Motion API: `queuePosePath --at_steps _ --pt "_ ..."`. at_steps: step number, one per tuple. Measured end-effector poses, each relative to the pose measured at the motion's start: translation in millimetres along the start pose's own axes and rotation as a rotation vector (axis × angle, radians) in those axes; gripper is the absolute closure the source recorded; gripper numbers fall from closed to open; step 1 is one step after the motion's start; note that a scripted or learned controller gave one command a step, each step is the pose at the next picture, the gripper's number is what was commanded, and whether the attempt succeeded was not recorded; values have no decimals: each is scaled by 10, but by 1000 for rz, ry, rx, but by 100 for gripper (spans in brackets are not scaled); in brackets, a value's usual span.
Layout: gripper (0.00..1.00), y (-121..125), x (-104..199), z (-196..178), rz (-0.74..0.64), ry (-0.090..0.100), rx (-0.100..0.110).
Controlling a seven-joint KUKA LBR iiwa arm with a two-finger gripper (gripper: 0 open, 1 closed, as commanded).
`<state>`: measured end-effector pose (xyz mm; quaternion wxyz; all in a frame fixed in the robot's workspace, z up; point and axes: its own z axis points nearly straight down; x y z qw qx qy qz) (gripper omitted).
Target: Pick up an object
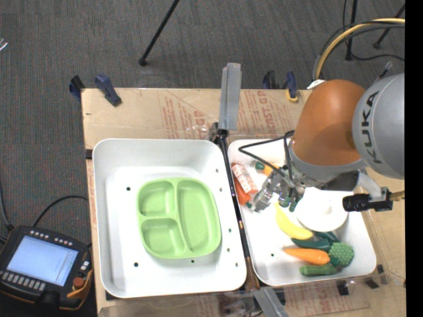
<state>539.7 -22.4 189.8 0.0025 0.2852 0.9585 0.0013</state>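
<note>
Camera view: arm in from the right, end effector low over the right bin, left side. Can't tell if it's wide or narrow, too blurred. Orange tube-like item, possibly a carrot, lies just beside it at the bin's left wall. Banana, carrot and broccoli sit near the front. Left bin holds a green divided plate.

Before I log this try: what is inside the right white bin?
Right white bin: yellow toy banana, orange toy carrot, green toy vegetables, white round dish, orange-red packet. The grey arm covers the rest.
</note>
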Motion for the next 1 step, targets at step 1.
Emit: queuePosePath --at_steps 1 --pt "100 -376 -753 699 -541 7 2"
